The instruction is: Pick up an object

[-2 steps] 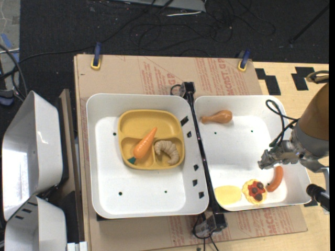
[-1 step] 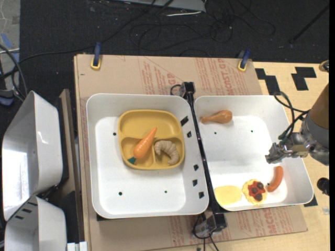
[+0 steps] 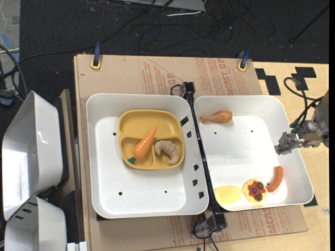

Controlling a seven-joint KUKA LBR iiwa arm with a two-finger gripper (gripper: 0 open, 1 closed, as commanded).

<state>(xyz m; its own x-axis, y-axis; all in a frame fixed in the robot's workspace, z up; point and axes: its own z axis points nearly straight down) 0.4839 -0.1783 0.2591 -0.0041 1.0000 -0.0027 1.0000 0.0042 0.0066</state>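
In the left bin sits a yellow divided plate holding an orange carrot and a pale shrimp. The right bin holds a chicken drumstick near its far edge. Near its front edge lie a yellow flat piece, a small pizza slice with red toppings and a red sausage. My gripper is at the right bin's right rim, above the sausage and apart from it. Nothing shows between its fingers.
Both bins rest on a cardboard sheet held by two clamps at the far edge. Cables run over the dark floor behind. Grey boxes stand left of the bench.
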